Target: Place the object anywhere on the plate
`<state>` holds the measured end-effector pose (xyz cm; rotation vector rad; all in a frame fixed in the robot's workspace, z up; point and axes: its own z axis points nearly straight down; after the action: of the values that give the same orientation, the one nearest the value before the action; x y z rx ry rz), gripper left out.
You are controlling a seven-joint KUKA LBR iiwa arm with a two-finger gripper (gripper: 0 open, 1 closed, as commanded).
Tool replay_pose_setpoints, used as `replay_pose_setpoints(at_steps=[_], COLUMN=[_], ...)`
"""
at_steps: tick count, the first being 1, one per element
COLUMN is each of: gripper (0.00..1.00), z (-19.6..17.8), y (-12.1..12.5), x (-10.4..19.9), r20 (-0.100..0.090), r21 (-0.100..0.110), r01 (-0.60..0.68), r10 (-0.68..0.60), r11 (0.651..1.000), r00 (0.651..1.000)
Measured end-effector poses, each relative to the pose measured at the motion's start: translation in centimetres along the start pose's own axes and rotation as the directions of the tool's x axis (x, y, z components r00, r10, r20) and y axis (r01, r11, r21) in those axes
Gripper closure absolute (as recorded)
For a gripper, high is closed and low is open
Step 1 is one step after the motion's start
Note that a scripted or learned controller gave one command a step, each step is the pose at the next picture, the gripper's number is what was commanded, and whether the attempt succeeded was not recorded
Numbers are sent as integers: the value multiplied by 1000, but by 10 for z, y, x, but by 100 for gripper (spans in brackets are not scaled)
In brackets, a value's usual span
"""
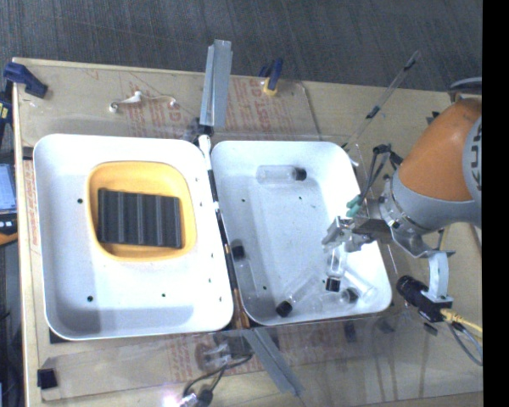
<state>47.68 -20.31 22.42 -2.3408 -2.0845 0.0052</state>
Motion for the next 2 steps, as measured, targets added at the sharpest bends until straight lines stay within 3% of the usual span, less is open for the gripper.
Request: replay_pose_setpoints(at_steps=[1, 2], gripper=[100, 100], z=[-25, -23], y=[50, 60], x=[46, 58], r20=[3, 6], r21=[-5, -6], r01=[165, 403], r10=[-165, -403], r11=[986, 915], r00=[986, 915])
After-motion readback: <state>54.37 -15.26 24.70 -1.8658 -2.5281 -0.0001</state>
